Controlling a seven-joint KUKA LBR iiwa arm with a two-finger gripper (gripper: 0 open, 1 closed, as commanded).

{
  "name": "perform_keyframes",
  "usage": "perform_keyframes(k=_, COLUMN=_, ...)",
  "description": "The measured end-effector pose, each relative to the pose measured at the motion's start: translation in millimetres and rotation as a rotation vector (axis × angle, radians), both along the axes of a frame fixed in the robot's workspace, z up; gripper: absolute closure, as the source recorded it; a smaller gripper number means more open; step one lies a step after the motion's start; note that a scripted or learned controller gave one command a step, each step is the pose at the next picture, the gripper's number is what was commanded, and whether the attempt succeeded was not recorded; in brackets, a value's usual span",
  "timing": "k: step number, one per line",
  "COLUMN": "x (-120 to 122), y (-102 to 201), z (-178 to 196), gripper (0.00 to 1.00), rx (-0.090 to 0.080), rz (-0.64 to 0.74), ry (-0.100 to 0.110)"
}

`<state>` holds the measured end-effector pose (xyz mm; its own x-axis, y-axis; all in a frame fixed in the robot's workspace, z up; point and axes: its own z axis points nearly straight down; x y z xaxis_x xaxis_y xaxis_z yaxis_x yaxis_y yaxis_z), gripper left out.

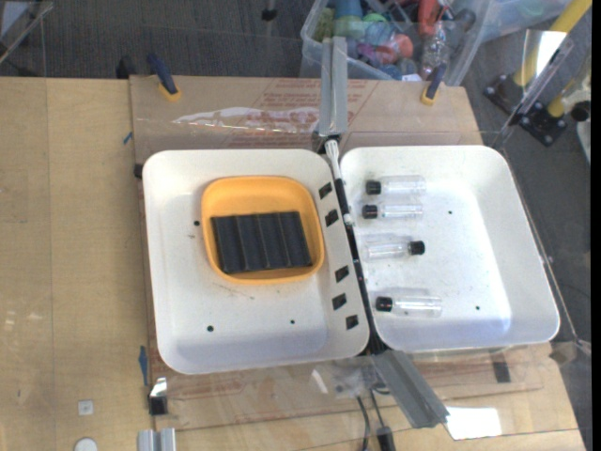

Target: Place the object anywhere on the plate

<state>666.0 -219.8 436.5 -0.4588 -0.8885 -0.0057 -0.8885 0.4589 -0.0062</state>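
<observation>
An orange plate [218, 198] lies in the left white bin [178, 318]. A dark ribbed rectangular block [261, 241] rests flat on the plate, covering most of its middle. Several clear vials with black caps lie on their sides in the right white bin [479, 252]: one [394, 187] at the top, one [392, 211] just below it, one [394, 248] in the middle and one [408, 303] lowest.
A divider [340, 252] with black clips separates the two bins. A clear tub of coloured toys [394, 12] stands beyond the bench at the back. Brown cardboard [235, 111] lies under the bins' far side.
</observation>
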Motion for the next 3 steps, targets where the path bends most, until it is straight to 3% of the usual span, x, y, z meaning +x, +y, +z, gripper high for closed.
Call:
perform_keyframes(k=2, x=2.0, y=-1.4, z=-1.1, gripper=1.00, rx=-0.003, rz=0.735, ry=-0.001)
perform_keyframes(k=3, x=1.6, y=4.3, z=-1.3, gripper=1.00, rx=-0.003, rz=0.889, ry=0.001)
